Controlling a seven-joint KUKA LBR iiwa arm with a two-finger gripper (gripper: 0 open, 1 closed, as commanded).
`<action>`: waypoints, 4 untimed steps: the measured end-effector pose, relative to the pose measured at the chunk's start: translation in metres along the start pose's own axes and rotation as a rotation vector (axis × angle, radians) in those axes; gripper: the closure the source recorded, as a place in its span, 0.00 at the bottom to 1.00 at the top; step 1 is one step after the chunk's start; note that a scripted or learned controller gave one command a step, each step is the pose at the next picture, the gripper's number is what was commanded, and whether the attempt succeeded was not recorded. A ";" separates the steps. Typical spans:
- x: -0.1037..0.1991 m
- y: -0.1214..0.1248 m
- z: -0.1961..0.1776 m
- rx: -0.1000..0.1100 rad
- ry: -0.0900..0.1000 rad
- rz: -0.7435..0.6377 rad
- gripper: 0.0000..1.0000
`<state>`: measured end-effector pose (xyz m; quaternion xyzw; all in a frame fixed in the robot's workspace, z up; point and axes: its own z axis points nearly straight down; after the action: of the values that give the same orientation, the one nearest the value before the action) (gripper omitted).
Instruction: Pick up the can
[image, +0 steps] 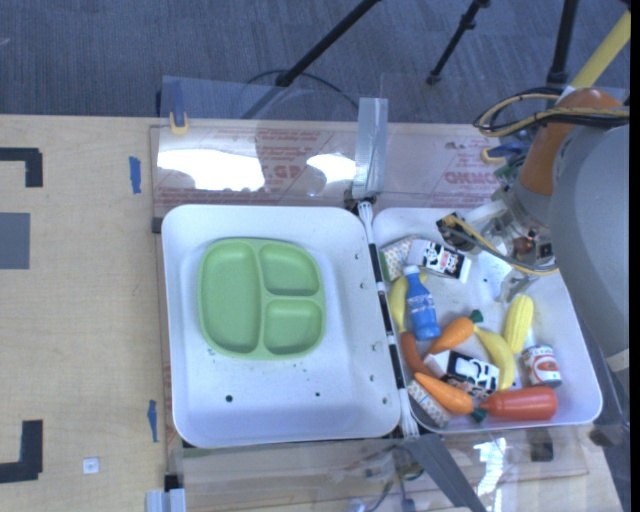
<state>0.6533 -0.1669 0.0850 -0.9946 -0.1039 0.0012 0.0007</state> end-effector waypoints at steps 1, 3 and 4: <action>0.002 0.027 -0.056 -0.001 0.001 0.005 0.00; -0.001 0.041 -0.136 -0.004 0.003 -0.204 0.00; 0.003 0.000 -0.013 0.004 -0.005 -0.239 0.00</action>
<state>0.6566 -0.1663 0.0977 -0.9751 -0.2216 0.0036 0.0024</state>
